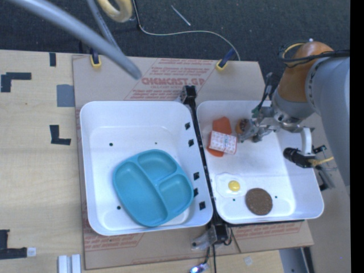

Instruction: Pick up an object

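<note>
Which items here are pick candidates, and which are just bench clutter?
Pick candidates:
- orange packet, nearest the gripper
- fried egg
- brown patty
- blue divided tray

Clutter:
- yellow clamps
- white cable
- cardboard sheet

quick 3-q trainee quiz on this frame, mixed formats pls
1. True or false: the blue tray lies in the left bin.
2. Which item lies nearest the end effector? A) fried egg B) brown patty C) orange packet
3. Fill in: the egg and patty sit side by side near the right bin's ____ edge.

Key: 1 true. 2 C. 3 near (bottom in the camera view).
</note>
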Motion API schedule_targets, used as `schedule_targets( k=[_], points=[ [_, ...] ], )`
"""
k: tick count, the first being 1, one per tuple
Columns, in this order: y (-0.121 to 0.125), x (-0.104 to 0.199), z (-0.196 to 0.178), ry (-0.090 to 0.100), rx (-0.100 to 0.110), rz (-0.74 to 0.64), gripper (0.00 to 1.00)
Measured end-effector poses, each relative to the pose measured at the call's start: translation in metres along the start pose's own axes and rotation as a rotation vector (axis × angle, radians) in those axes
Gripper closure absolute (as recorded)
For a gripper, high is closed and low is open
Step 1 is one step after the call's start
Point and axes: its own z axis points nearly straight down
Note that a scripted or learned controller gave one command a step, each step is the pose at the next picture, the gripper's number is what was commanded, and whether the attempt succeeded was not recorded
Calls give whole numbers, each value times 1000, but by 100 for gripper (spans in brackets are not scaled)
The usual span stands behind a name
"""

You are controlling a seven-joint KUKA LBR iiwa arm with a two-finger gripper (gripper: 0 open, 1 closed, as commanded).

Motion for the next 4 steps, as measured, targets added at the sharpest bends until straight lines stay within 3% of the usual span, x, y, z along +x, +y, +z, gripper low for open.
schedule_targets(
  k=[1,2,4],
  points=[
    [-2,-3,-58,-1,-15,2,100],
    [-2,-3,-106,-1,-14,1,100],
    [-18,110,-101,1,-7,-4,100]
  ],
)
